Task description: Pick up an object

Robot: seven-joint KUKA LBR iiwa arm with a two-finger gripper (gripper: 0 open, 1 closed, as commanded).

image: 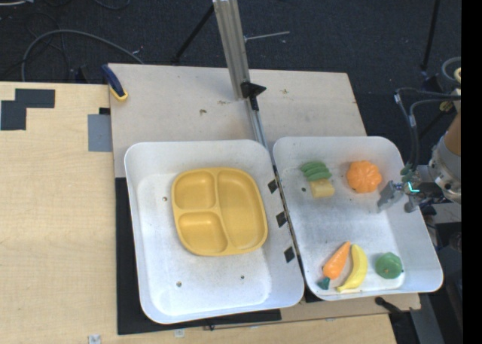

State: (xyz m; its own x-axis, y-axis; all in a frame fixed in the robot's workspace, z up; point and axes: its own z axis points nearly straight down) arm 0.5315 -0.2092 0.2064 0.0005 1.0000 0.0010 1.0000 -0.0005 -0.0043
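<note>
The toy food sits in the right-hand bin (422,278), a shallow white tray with rounded corners. Near its far edge lies a green and pale yellow piece (318,179), maybe a toy sandwich or vegetable slice, too small to make out properly. Just beside that, a round orange fruit (364,176) with a dimpled look. Down in the near corner a toy carrot (336,261), orange with a green tip, lies touching a yellow banana (355,269), the two angled the same way. A little to the right of them is a small green round thing (388,265), perhaps a pepper or an apple.

The gripper (398,194) hangs at the right rim of that bin, low, close to the orange fruit but apart from it. Nothing is between its fingers that I can see; whether they are spread or closed I cannot tell from here.

The left bin (151,177) holds a yellow divided plate (220,211) with three compartments, lying flat in the middle. Both bins rest on a pale wooden board (301,101). An aluminium post (232,41) rises from the board behind them. To the left is a light wood tabletop (53,222), and the dark floor (339,4) beyond carries loose black cables (60,38)
</note>
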